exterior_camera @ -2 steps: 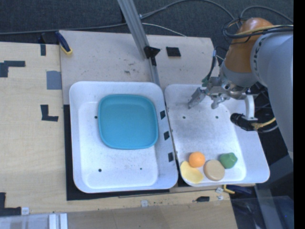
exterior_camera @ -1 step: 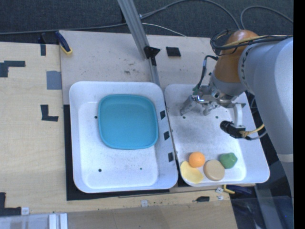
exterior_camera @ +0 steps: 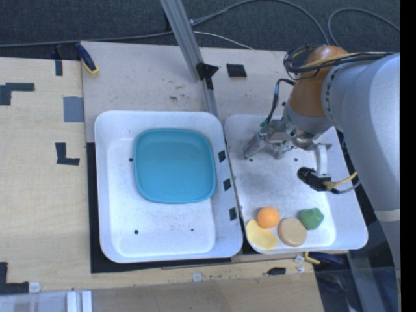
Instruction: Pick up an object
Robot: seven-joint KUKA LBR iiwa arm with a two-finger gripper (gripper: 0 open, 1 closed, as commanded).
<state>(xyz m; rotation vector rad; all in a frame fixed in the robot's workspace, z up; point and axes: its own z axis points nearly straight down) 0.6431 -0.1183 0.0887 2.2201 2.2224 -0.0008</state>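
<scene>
Two shallow white bins are shown side by side on the bench; the left bin (exterior_camera: pixel 110 174) occupies the centre-left of the frame and carries a blue square plate (exterior_camera: pixel 174 165), laid flat in its upper half; the right bin (exterior_camera: pixel 286 194) occupies the centre-right; four small objects are gathered along its lower edge, namely an orange ball (exterior_camera: pixel 268 217), a yellow flat piece (exterior_camera: pixel 260 237) just below it, a tan round piece (exterior_camera: pixel 292 231) touching or nearly touching both, and a green piece (exterior_camera: pixel 312 218) at the right end of the group; any of these may be taken as the object to be picked. The gripper (exterior_camera: pixel 268 143) is seen in the upper part of the right bin, well apart from the group, with nothing visible between its parts; whether it is spread or closed cannot be told from this slanted view. The step in hand is judged to be the approach, no grasp having been made; the next move is judged to call for travel toward the lower edge of the frame, then a descent over one chosen piece; the close packing of the pieces, and the nearby bin wall, are judged likely to hinder a clean grasp.
</scene>
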